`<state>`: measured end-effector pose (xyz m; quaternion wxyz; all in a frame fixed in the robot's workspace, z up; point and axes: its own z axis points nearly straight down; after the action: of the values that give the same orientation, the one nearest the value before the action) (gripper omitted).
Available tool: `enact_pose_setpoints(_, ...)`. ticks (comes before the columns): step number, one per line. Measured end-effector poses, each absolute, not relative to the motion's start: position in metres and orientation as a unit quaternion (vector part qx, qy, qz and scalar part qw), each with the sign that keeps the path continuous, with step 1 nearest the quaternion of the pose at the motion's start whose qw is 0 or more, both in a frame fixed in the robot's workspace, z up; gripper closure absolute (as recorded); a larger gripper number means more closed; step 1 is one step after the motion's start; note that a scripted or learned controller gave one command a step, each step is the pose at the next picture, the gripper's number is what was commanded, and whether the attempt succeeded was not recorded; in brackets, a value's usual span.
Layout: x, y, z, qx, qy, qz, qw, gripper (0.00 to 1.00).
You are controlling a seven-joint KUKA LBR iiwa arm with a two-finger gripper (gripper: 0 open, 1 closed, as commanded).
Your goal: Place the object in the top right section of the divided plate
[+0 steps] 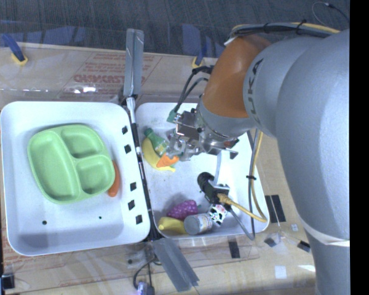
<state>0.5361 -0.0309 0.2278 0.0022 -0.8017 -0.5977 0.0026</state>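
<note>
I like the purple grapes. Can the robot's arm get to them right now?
Probably yes. The purple grapes lie uncovered near the right bin's front wall, with a yellow toy and a can beside them. The gripper is in the same bin.

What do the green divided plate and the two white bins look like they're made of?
The green divided plate looks like moulded plastic: one even matte colour, with rounded ridges between its sections. The white bins seem to be plastic too, smooth with soft rounded corners, though painted metal can't be ruled out.
</note>
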Motion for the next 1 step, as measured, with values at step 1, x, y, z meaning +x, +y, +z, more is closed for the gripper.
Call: enact_pose_setpoints(1, 0.5267, 0.0662, 0.1884, -0.784, -0.621, 0.0033, 0.001, 1.0)
